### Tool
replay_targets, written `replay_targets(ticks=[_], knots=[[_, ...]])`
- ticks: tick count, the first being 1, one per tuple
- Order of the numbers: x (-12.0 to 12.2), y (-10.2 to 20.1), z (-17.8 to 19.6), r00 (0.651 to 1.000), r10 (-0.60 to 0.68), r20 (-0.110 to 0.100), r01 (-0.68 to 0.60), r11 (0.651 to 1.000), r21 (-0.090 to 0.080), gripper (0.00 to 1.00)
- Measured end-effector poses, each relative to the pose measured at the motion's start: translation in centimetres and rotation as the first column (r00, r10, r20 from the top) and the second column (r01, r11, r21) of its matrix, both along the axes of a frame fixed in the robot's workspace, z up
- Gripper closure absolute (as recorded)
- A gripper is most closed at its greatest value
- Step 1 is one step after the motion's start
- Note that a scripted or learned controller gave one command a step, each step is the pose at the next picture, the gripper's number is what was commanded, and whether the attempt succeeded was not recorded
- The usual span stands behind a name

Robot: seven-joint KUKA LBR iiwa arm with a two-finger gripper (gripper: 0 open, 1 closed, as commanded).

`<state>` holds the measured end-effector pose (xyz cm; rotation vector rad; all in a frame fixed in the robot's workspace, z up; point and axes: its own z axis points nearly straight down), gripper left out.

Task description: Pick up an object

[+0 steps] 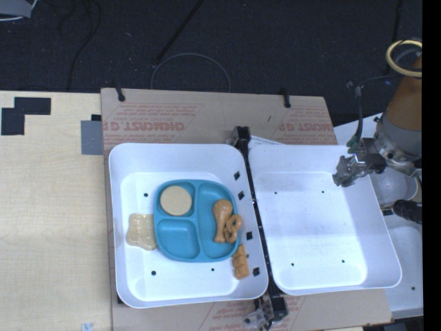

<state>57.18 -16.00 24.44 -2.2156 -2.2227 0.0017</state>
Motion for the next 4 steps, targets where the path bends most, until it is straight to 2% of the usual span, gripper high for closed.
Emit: replay_targets(ticks=[1, 2, 3, 4], knots=[[-0.2, 5.3, -1.4, 1.000, 0.000, -0.001, 0.000, 1.000, 0.001, 1.00], [0.3, 10.9, -1.2, 1.000, 0.001, 0.000, -0.001, 1.000, 0.000, 1.00], [-0.8, 16.0, -2.4, 1.000, 0.000, -0.002, 0.000, 1.000, 0.000, 1.00], [-0.6, 20.5, -2.3, 1.000, 0.001, 0.000, -0.001, 1.000, 0.000, 1.00]])
